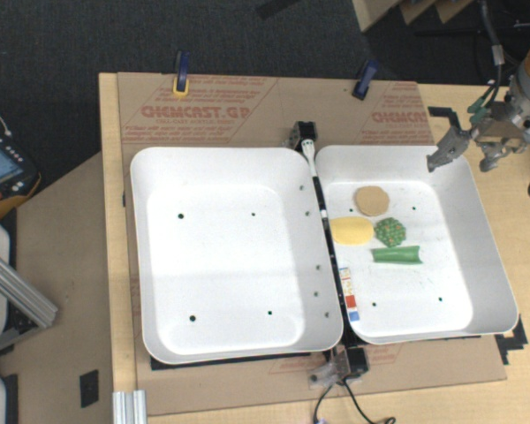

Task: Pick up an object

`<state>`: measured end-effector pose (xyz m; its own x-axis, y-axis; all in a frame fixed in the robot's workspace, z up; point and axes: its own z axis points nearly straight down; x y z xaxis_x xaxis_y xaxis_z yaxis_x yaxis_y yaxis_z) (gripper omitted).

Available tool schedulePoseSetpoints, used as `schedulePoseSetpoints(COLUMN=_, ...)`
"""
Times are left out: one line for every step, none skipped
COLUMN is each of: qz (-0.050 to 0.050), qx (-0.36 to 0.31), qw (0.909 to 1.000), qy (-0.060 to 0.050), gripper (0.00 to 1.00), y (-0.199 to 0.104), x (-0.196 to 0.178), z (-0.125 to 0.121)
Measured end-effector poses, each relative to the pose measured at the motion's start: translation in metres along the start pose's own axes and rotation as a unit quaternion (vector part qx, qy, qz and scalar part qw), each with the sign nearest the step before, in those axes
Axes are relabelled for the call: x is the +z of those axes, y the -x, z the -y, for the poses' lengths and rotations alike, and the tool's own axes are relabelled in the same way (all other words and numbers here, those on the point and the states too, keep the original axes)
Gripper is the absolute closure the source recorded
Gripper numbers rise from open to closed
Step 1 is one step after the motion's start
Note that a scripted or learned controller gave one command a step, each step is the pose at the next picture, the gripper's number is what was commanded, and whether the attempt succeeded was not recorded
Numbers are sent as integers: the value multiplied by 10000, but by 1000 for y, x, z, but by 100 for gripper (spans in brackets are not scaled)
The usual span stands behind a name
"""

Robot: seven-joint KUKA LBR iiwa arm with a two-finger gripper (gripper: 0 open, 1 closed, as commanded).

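The left bin (221, 254) is lying bare on the cardboard-covered bench (115, 237). Just beside it, the right bin (477, 281) is holding a small cluster near its middle: a yellow oval piece (352, 230) is sitting closest to the divider, a tan round disc (371, 200) is resting just above it, a green dotted ball (389, 231) is touching the yellow piece's right side, and a green flat strip (397, 254) is lying just below the ball. Farther right, the gripper (466, 148) is hovering over the bin's upper right corner, well apart from the cluster, with its fingers spread and nothing between them. Judging by this, the approach step is in hand. The next move is calling for travel left and down over one piece, probably the disc, which is standing a little apart from its neighbours.
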<state>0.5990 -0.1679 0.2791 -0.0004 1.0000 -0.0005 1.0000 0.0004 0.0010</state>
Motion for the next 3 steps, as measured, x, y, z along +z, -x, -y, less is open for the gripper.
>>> schedulePoseSetpoints(qz=-39, qx=-30, qw=9999, qy=-88, gripper=0, y=-94, x=101, z=71)
schedulePoseSetpoints(qz=-9, qx=32, qw=10000, qy=-30, gripper=0, y=-73, x=199, z=122)
schedulePoseSetpoints(qz=-3, qx=6, qw=10000, qy=13, gripper=100, y=-74, x=184, z=118)
